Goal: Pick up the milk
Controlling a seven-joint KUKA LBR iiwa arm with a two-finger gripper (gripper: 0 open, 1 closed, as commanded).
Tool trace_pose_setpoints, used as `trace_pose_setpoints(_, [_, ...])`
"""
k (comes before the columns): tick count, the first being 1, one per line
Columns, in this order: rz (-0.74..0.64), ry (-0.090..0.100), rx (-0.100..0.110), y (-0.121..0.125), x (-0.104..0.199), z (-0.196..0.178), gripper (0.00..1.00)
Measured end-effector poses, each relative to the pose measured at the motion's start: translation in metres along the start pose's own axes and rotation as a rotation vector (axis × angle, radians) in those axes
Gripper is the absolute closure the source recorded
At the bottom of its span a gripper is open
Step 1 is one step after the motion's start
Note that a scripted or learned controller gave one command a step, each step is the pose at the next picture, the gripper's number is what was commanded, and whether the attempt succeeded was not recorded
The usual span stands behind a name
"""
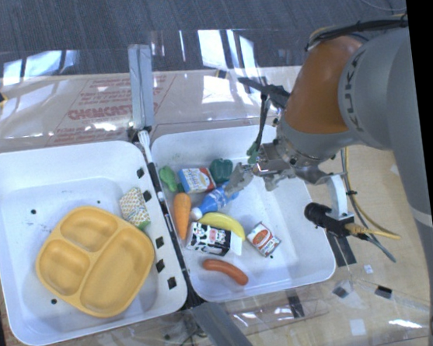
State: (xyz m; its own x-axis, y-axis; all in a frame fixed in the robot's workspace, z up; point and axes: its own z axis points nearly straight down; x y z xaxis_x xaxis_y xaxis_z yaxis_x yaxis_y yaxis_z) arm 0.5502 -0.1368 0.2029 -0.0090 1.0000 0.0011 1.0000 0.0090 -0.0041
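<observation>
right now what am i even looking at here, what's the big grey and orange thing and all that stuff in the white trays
The big grey and orange thing is a robot arm, reaching in from the right. The one camera sits above the bench and looks down at a slant. At the arm's end is its pincer, hanging over the right bin; I see nothing held in it.

That bin holds toy food: a black-and-white milk carton, which the arm is meant to pick up, beside a banana, plus a carrot, a sausage, a small can and a blue bottle. The left bin holds a yellow divided plate.
</observation>
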Motion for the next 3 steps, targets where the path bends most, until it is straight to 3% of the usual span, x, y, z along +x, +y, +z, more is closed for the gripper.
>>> trace_pose_setpoints(1, [-0.123, -0.005, -0.024, -0.020, 0.036, 0.092, 0.00])
trace_pose_setpoints(2, [-0.204, -0.009, -0.044, -0.060, 0.035, 0.097, 0.00])
trace_pose_setpoints(3, [-0.239, -0.001, -0.003, -0.057, 0.054, 0.011, 0.00])
